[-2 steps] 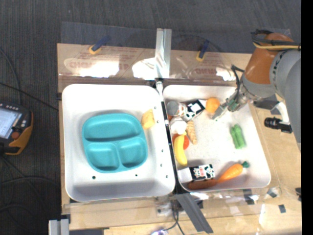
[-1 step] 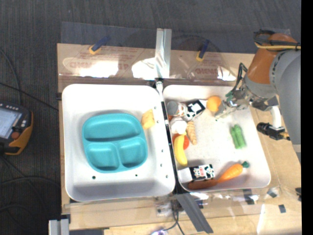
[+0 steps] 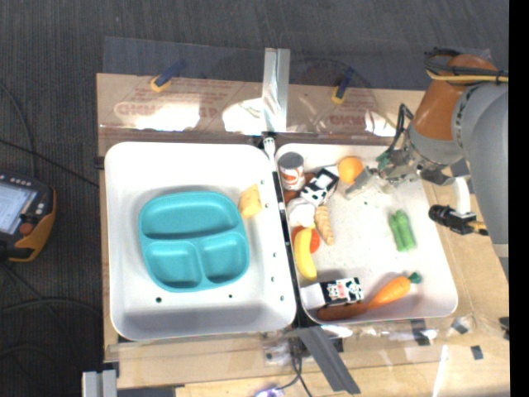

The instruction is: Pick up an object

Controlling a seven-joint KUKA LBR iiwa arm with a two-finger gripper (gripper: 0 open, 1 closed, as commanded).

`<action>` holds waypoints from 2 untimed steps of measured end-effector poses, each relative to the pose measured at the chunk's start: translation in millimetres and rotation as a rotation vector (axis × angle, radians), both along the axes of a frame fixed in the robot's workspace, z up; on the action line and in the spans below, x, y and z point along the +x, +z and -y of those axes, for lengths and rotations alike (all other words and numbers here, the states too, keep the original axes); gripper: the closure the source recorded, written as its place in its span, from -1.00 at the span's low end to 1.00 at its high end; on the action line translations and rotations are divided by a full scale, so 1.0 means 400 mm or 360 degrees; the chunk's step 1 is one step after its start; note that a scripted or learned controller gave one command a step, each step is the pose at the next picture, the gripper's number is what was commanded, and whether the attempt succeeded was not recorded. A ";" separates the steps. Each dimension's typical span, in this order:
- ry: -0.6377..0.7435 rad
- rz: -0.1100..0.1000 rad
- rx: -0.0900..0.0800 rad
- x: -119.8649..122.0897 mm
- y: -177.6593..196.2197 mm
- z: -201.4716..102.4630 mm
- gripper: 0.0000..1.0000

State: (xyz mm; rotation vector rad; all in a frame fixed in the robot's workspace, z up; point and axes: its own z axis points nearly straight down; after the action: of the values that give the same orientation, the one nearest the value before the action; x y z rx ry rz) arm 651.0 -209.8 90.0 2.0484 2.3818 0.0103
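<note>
Orange fruit, upper middle of right bin: likeliest target. Gripper just right, approach step; claw opening unreadable. Next: descend, close.

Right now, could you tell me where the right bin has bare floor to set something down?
Bare floor lies mid-bin, between the green piece, the carrot and the banana. The left wall is crowded: can, cow-print cartons, orange.

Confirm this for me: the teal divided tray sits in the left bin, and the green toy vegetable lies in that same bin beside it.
Not quite. The teal divided tray is in the left bin, but the green toy vegetable lies in the right bin, as the camera view shows.
</note>
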 end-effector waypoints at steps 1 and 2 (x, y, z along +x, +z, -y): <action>-0.0192 0.0001 -0.0015 0.048 -0.005 -0.161 -1.00; 0.0166 0.0006 -0.0018 -0.124 -0.001 -0.024 -1.00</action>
State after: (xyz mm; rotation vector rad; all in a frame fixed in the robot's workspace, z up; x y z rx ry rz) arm 601.4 -200.2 89.5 1.9156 2.4776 0.0009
